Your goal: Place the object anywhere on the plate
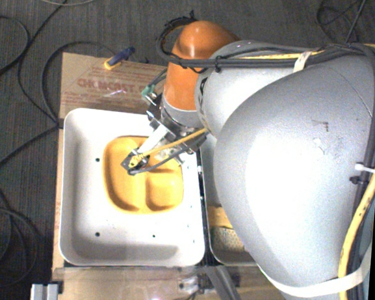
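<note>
Plate [144, 178]: yellow, in the left bin [80, 189], the drop target.
Gripper [132, 163]: low over the plate's upper part, poised to release.
Grip: cannot tell.

Right bin [226, 242] mostly hidden beneath the arm [291, 162]; object perhaps in hand [133, 164], unclear.

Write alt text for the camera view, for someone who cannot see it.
A grey robot arm with an orange band reaches from the right, its gripper low over a yellow divided plate lying in the left white bin. The bench stands on a dark floor strewn with cables.
</note>
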